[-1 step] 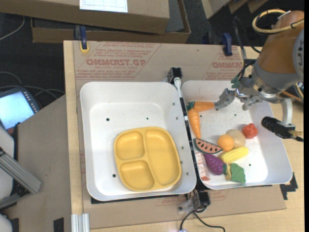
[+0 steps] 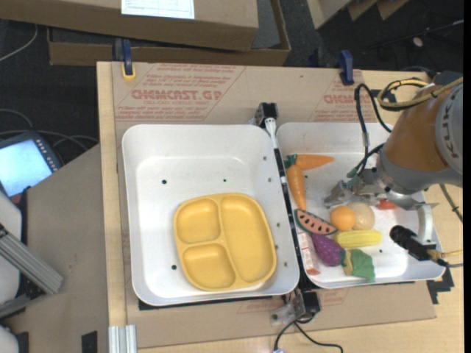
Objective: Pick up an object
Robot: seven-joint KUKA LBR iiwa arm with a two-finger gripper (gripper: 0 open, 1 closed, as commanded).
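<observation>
Step in hand: the arm [image 2: 430, 134] reaches into the right bin [image 2: 324, 134] from the right side, and the pincer [image 2: 358, 191] is low over the toy food, near the top of the pile. I judge this as the approach to a grasp, not a lift.
Pincer: I cannot tell its state; the metal parts at the wrist end are too small and mixed with the objects.
Objects to pick: all lie in the right bin. An orange ball [image 2: 342, 218] and a pale egg-like piece [image 2: 363, 215] touch each other just below the pincer. A yellow corn [image 2: 358, 238] lies under them, a watermelon slice [image 2: 315, 223] and a purple piece [image 2: 327, 249] to their left, a green piece [image 2: 360, 263] at the lower edge. Two carrots [image 2: 296, 186] lie near the wall between the bins.
How to do it well: in my judgement, it is better to choose one object at the edge of the group, because the round ones are close together and can roll away. The pincer should come straight down around one piece, close slowly, then rise without touching the neighbours.
Left bin: the left bin [image 2: 147, 153] carries a yellow divided tray [image 2: 224, 240], lying flat.
Surface: the bins sit on a table [image 2: 184, 94] covered with brown printed board, held by blue clamps [image 2: 126, 54] at the far edge.
Room: cardboard boxes [image 2: 88, 6] stand behind, cables run on the dark floor, and a small screen [image 2: 26, 164] shines at the left.
</observation>
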